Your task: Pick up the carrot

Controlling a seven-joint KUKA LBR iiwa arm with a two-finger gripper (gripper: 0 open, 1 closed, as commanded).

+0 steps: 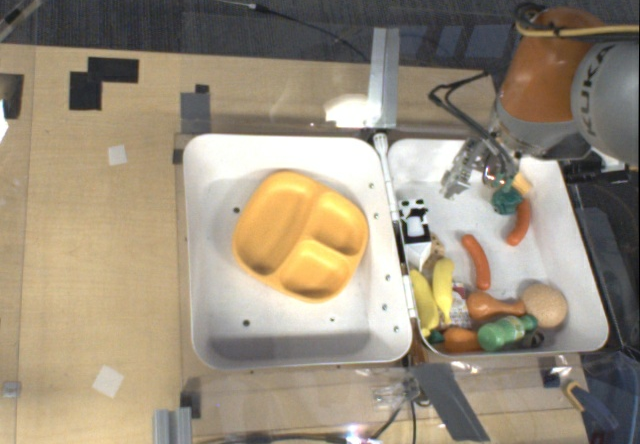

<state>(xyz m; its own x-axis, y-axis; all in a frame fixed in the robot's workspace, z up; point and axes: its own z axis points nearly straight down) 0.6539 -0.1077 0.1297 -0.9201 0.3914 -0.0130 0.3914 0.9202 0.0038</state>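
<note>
The camera view looks down on a wooden desk [90, 262] carrying two shallow white bins side by side. The left bin [210, 332] sits at the centre of the frame and holds a yellow divided plate [300, 234], tilted slightly. The right bin [585, 317] lies at the right of the frame and is crowded with toy food.

The grey arm with its orange band [545, 67] enters from the upper right. Its end effector [478, 172] hangs over the upper part of the right bin; whether it is apart or together cannot be told at this size, and nothing is seen clamped in it.

The carrot [516, 216], orange with a green leafy top, lies in the upper right part of that bin, just right of and below the end effector, its green end nearest it. A red sausage [477, 261] lies near the bin's middle. Along the lower edge sit a banana [432, 294], a brownish round item [545, 304], a green vegetable [505, 332] and an orange piece [460, 339].
</note>
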